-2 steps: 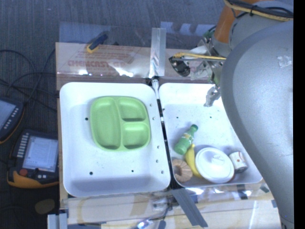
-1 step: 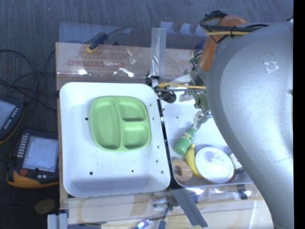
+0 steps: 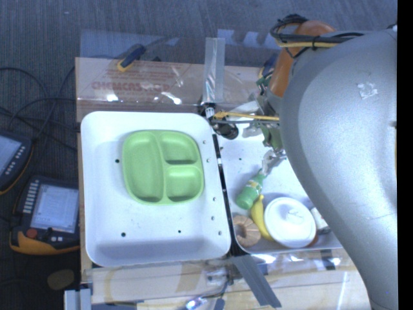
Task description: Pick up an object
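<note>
Claw (image 3: pixel 274 159) hangs low in the right bin (image 3: pixel 240 155), its metal tip just above a small green bottle (image 3: pixel 249 193); whether it is wide or narrow cannot be told, and nothing is seen held in it. The bottle lies tilted, its cap end toward the claw. Touching its near side is a yellow banana (image 3: pixel 258 217); beside that sit a white round lid or bowl (image 3: pixel 290 221) and a brown ridged piece (image 3: pixel 246 230), all crowded at the near end of this bin. To grasp well, a good plan is probably to come straight down over the bottle's narrow upper part, away from the banana, and close across its width. The left bin (image 3: pixel 97 192) holds a green divided tray (image 3: pixel 162 166). Both bins rest on the table (image 3: pixel 142 82).
</note>
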Robot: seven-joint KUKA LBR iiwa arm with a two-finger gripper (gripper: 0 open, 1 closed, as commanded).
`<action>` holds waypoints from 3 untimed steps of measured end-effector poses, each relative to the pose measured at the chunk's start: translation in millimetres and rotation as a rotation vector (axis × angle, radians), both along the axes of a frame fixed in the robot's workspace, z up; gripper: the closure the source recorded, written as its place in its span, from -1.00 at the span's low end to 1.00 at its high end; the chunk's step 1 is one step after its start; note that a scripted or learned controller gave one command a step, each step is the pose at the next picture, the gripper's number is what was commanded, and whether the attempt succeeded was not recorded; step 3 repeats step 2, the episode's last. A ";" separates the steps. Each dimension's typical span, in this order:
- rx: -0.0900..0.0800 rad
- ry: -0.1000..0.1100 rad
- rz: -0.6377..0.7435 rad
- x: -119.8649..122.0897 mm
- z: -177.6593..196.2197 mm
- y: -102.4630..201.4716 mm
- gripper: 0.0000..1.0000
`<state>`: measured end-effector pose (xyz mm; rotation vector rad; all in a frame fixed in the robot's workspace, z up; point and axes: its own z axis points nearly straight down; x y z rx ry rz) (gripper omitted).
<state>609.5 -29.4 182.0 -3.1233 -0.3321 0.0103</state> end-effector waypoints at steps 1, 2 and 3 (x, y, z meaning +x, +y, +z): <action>0.001 -0.001 -0.001 18.5 0.1 35.9 -1.00; 0.000 -0.001 -0.003 18.4 0.2 35.2 -1.00; 0.000 -0.001 -0.003 18.4 0.2 35.2 -1.00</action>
